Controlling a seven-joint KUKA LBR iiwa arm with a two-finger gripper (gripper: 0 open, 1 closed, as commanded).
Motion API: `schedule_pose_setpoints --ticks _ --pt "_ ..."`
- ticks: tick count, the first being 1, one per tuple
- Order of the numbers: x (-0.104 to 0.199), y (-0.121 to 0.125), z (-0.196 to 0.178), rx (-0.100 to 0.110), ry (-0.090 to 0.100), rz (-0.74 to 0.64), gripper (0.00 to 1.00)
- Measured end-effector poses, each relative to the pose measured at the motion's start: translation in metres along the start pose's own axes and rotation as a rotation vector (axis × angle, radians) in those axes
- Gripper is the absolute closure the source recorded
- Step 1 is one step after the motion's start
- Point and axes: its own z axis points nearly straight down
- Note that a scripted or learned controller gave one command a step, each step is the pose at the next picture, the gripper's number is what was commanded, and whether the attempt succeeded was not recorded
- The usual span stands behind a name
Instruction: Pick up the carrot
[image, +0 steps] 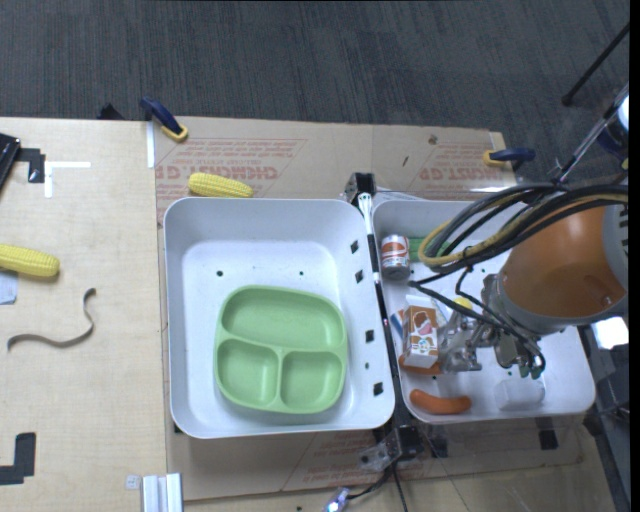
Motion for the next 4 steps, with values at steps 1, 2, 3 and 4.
schedule_pose_setpoints --ticks 1,2,3,4 --pt "-0.028 -0.036 -0.195 -0.010 0.024 -0.296 1.00" --pt "-0.019 -0.008 -0.032 -0.008 0.026 -0.163 1.00" --pt "-0.019 -0.008 -0.032 -0.008 0.025 -0.163 0.00" --pt "-0.079 -0.073 0.020 -0.006 0.021 -0.141 0.00"
